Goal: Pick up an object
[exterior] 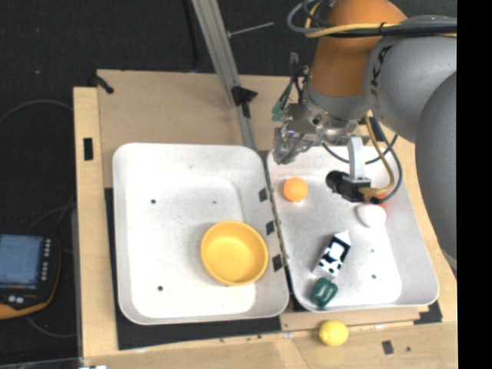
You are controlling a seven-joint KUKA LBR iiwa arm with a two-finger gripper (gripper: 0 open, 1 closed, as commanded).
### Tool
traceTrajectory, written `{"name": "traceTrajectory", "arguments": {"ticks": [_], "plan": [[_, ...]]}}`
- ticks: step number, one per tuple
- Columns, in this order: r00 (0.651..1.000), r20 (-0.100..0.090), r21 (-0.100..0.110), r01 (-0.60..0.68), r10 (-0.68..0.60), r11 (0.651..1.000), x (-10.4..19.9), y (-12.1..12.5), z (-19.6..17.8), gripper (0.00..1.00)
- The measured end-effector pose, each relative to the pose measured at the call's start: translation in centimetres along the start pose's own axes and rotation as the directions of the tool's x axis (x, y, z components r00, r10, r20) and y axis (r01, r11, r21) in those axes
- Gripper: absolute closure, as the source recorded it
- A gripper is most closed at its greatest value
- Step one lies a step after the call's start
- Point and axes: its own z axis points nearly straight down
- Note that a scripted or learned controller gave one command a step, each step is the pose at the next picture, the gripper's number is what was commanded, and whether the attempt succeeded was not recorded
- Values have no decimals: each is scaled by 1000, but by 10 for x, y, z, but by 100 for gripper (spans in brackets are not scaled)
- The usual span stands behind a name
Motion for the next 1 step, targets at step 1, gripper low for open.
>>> {"name": "traceTrajectory", "arguments": {"ticks": [1], "plan": [[1000,-1,1,0,0,1000,58,-8,-2,100]]}}
